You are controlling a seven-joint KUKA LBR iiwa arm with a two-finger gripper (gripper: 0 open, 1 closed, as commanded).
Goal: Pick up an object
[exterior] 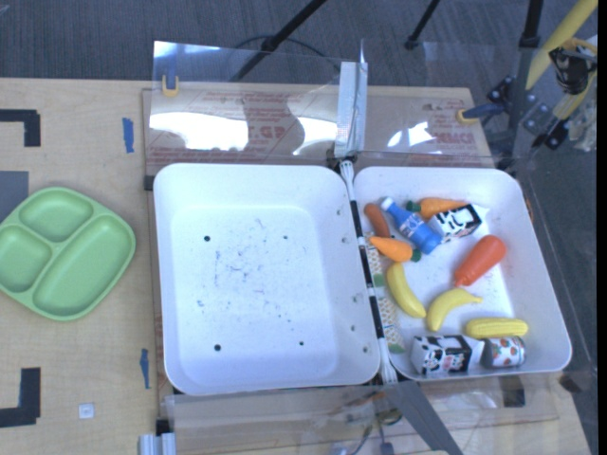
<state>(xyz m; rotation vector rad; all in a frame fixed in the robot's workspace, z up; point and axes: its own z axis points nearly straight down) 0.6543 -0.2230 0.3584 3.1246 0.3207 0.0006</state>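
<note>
The right white bin (pixel 536 254) holds several toy items. A blue bottle (pixel 414 227) lies near its back left, beside a black-and-white cow-print carton (pixel 457 223) and a small orange carrot (pixel 441 207). A larger orange carrot (pixel 480 260) lies tilted at mid-right. Two yellow bananas (pixel 406 290) (pixel 450 305) rest in the middle. Along the front edge sit a yellow piece (pixel 496 328), a second cow-print carton (pixel 442 355) and a red-and-white can (pixel 503 352). Two more orange-red pieces (pixel 377 218) (pixel 392 248) lie against the left wall.
The left white bin (pixel 251 273) adjoins the right one along a central divider (pixel 365 273). A green divided plate (pixel 62 251) rests on the wooden bench at far left. Clear plastic panels (pixel 247 102) stand behind the bins. Stand legs and yellow-grey hardware (pixel 560 55) are at top right.
</note>
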